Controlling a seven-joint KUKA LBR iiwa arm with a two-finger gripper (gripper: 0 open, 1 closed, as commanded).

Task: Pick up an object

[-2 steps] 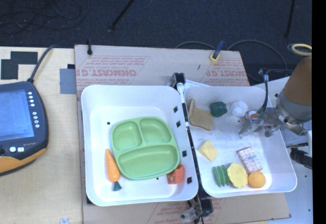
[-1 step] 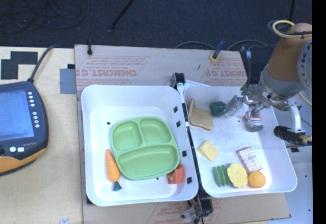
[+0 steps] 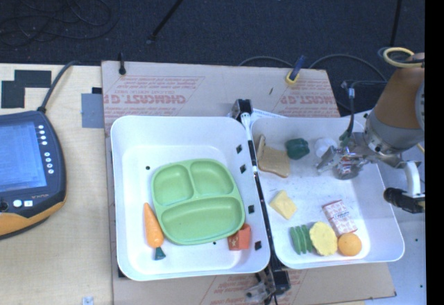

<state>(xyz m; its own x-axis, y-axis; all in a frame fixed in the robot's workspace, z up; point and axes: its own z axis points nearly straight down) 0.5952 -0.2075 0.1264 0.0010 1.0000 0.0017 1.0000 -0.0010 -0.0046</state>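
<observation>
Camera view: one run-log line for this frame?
arm: over right white bin, upper right | two-finger gripper: low near dark green toy, holds nothing visible | left white bin: green divided plate, orange toy carrot

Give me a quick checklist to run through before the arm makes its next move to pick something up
1. Gripper is over the right bin: ok, at its upper right part.
2. Finger state readable: cannot tell, the view is too blurred there.
3. Object already held: cannot tell; nothing is clearly seen between the fingers.
4. Nearest targets free of clutter: ok, the dark green object and the bread slice lie apart, to the gripper's left in the view.
5. Lower cluster separable: not ok, the orange, the yellow object and the green beans are packed together.
6. Left bin items undisturbed: ok, the green divided plate has the carrot beside it.
</observation>
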